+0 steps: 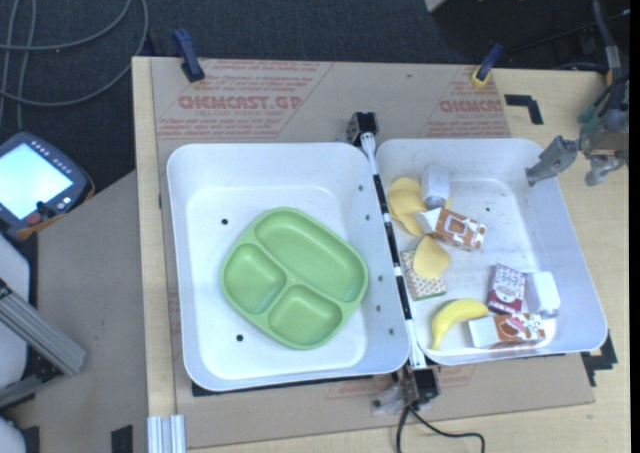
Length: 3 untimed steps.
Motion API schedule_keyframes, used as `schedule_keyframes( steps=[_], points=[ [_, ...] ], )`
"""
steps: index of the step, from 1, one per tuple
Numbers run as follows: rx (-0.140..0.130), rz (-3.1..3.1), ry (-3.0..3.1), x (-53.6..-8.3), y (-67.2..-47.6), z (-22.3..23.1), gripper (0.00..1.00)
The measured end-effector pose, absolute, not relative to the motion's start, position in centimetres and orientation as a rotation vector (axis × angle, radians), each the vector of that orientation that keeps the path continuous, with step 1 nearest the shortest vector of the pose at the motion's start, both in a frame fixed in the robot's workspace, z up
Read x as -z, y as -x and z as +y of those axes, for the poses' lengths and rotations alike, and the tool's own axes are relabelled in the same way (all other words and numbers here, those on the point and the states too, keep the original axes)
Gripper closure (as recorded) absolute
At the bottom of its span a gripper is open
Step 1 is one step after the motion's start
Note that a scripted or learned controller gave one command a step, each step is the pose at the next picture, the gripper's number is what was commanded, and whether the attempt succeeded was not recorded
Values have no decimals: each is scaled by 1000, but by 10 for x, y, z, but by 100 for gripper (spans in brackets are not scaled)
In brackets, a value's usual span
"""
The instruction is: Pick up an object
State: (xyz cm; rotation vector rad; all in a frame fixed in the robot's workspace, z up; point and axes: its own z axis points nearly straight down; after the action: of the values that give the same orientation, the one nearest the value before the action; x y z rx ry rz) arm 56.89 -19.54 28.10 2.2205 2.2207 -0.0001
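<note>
**Objects crowded in the right bin, gripper off to its far corner**

Small toy food items, among them a yellow plastic banana (458, 318) and a red-and-white carton (506, 289), lie jumbled in the right white bin (572, 231). The left white bin (190, 241) holds a green divided plate (293, 277). The grey gripper (575, 156) hovers by the right bin's far corner; whether its fingers are released or clenched cannot be told. Tight packing risks a slipping or double grab.

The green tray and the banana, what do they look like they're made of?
The green tray looks like molded plastic: one even color, smooth rounded compartment walls, a soft sheen. The banana is probably a plastic toy, judging by its uniform bright yellow with no spots and a slightly glossy skin, though from this view real fruit can't be ruled out.
</note>
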Motion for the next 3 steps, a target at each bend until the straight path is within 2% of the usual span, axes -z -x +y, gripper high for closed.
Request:
schedule_keyframes(
  steps=[1, 2, 3],
  points=[
    [1, 2224, -2221, -166, -569, -134, 0],
    [1, 2223, -2222, -84, -573, -102, 0],
    [-2, 2219, -2220, -96, -574, -102, 100]
  ],
)
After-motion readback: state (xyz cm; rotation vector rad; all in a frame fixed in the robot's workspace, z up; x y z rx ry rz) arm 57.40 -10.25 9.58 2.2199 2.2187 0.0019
